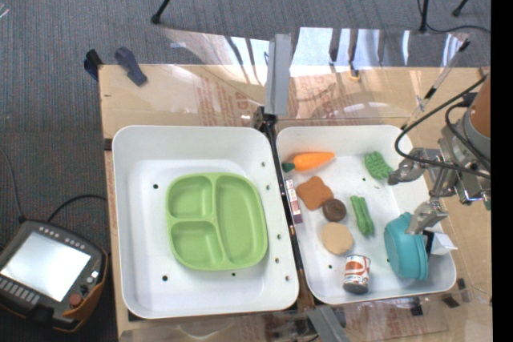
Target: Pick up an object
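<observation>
- Here the bench [184, 92] carries two white bins; the left bin [136, 164] takes the middle left of the frame and the right bin [337, 136] the middle right; they stand side by side, almost touching along the centre.
- In the left bin lies a green divided plate [216, 220] with three compartments; it sits near the middle of that bin.
- The right bin holds several small objects; an orange carrot [313, 161] lies at its upper left, with a brown toast-shaped piece [314, 192] just below it.
- A dark brown round piece [334, 210] is beside the toast, and a tan round piece [337, 238] is just below that one.
- A long green vegetable [362, 215] lies near the centre of the bin; a ribbed green piece [377, 165] lies in the upper right part.
- A small can [357, 273] with a red and white label stands near the lower edge of the bin.
- A teal bowl [405, 248] rests on its side at the lower right of the bin.
- The gripper [426, 214] comes in from the right edge of the frame and is just above the teal bowl, at its upper right rim; whether it touches the bowl I cannot tell, and whether it grasps anything I cannot tell.
- A teach pendant [48, 272] lies on the floor at the lower left of the frame.
</observation>
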Motion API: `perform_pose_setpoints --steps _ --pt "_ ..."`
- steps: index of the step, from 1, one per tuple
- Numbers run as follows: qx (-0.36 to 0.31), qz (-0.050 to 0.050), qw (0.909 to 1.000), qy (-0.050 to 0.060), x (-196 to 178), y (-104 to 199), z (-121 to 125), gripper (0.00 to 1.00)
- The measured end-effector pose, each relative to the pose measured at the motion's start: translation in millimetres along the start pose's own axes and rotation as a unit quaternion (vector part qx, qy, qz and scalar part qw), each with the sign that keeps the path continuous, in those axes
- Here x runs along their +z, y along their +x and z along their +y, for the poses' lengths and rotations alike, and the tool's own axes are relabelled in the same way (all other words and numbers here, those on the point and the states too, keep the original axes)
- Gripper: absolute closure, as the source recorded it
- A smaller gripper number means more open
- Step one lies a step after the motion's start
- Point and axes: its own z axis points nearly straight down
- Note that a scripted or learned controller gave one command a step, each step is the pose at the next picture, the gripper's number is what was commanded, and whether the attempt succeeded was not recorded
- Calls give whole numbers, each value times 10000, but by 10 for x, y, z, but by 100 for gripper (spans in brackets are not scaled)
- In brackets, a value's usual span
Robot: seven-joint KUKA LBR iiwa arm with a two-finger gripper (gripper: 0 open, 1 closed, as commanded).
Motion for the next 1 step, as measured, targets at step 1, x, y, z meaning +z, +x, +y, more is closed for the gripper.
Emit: perform_pose_setpoints --steps 1 --pt "-218 27 9998 -15 1636 -310 267 0"
